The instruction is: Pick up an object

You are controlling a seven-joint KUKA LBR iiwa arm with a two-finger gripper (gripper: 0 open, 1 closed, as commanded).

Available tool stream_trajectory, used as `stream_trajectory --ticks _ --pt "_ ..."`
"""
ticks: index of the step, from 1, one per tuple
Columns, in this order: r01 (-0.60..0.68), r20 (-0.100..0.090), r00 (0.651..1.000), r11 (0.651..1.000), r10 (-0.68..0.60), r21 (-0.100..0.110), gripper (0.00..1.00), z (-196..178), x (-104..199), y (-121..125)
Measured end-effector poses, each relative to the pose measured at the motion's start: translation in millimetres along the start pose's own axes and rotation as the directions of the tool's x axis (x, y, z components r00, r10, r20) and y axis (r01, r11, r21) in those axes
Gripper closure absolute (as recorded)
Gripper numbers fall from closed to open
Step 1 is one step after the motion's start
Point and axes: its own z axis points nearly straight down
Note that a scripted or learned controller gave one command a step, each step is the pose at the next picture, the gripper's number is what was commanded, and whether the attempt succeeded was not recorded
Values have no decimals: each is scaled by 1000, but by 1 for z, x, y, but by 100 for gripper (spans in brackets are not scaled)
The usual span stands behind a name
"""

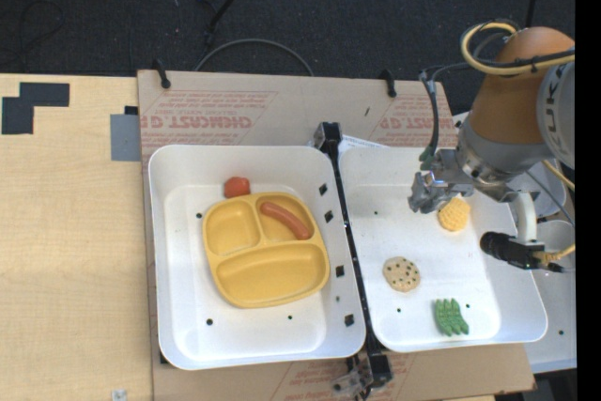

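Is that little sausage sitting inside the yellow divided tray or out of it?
Inside. The red-brown sausage lies in the upper right compartment of the yellow divided tray, within its rim; the small red tomato-like piece sits outside it.

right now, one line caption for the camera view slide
Gripper beside corn in right bin; cookie nearby.

Two white bins are counted: a left bin (178, 296) and a right bin (507, 315). One yellow divided tray (268, 282), with three compartments, is seen in the left bin, along with one sausage (285, 218) and one red tomato (237, 187). In the right bin, one cookie (401, 274), one green item (451, 316) and one yellow corn piece (454, 216) are counted.
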Motion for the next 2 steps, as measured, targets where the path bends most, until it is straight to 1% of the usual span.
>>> stream_trajectory --ticks 1,2 --pt "1 0 1000 1000 -1 1 100 4 55 -4" --pt "0 2 1000 1000 0 -2 100 -11 110 2"
